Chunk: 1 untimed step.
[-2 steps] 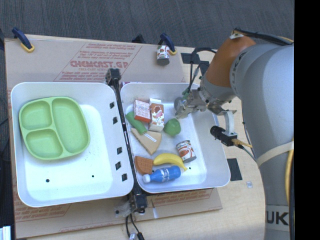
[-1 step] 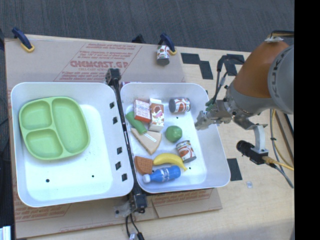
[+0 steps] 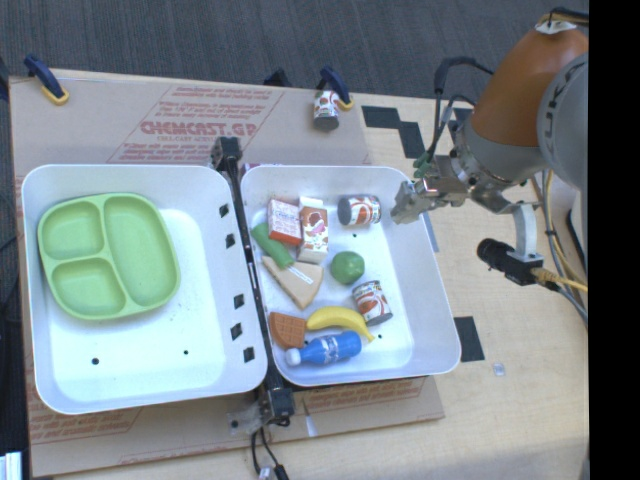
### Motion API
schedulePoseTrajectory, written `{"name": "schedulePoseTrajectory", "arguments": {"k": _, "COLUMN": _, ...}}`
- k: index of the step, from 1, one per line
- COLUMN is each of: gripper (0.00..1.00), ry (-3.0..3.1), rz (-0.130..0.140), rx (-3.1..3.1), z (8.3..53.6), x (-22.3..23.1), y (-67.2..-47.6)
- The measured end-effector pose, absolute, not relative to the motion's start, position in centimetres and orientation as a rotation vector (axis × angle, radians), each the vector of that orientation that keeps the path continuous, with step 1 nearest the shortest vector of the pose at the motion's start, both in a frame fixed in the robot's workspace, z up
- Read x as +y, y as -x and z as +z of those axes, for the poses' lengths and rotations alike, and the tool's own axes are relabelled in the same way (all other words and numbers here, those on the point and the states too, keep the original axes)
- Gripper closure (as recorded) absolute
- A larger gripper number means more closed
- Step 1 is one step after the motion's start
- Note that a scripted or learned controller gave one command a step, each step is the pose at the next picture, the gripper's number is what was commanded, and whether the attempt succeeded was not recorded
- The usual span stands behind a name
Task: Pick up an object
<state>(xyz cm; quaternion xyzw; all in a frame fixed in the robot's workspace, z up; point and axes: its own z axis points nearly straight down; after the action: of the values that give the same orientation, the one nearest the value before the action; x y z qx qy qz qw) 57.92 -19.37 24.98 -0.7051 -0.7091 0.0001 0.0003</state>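
Note:
The right bin [image 3: 425, 298] holds several items: two small cartons [image 3: 298, 223], a tin can [image 3: 359, 210] lying near the back, a green ball [image 3: 347, 266], a second can [image 3: 371, 302], a banana [image 3: 339, 320], a blue bottle [image 3: 329, 349], a waffle [image 3: 287, 329], a tan wedge [image 3: 299, 284] and a green piece [image 3: 270, 244]. My gripper [image 3: 408, 203] hovers over the bin's back right corner, just right of the lying can. Nothing shows between its fingers.
The left bin [image 3: 130, 358] holds a green divided plate [image 3: 108, 255]. Black clips run along the seam between the bins [image 3: 240, 268]. A small bottle [image 3: 325, 107] stands on the cardboard behind the bins. The arm's bulk fills the right side.

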Motion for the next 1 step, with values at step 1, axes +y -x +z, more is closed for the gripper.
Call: {"name": "schedulePoseTrajectory", "arguments": {"k": 1, "gripper": 1.00, "ry": 2.211, "rz": 0.005, "rx": -2.226, "z": 18.09, "x": -16.41, "y": -61.39}}
